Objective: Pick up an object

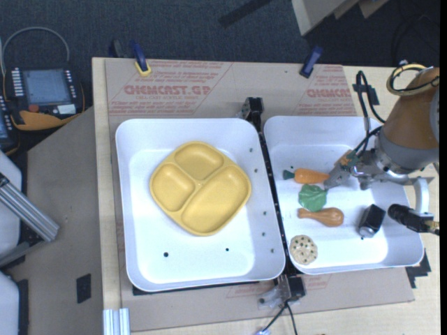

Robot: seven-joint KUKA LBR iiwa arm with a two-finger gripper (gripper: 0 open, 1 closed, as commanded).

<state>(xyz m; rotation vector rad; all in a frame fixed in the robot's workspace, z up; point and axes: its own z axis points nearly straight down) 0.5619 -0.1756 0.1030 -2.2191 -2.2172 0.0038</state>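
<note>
In the right bin point(328, 130) lie an orange carrot with a green end point(309, 176), a green leafy piece point(312, 198), a brown drumstick point(324, 216) and a round speckled cookie point(303, 249). My gripper point(341, 172) hangs low over this bin, just right of the carrot's tip and above the green piece. Nothing is visibly held in it. The arm's orange band point(413, 121) rises behind it at the right.
The left bin point(140, 243) holds a yellow divided plate point(200, 187) near its middle. A black divider strip point(265, 166) runs between the two bins. Bare floor shows in the right bin's front right part.
</note>
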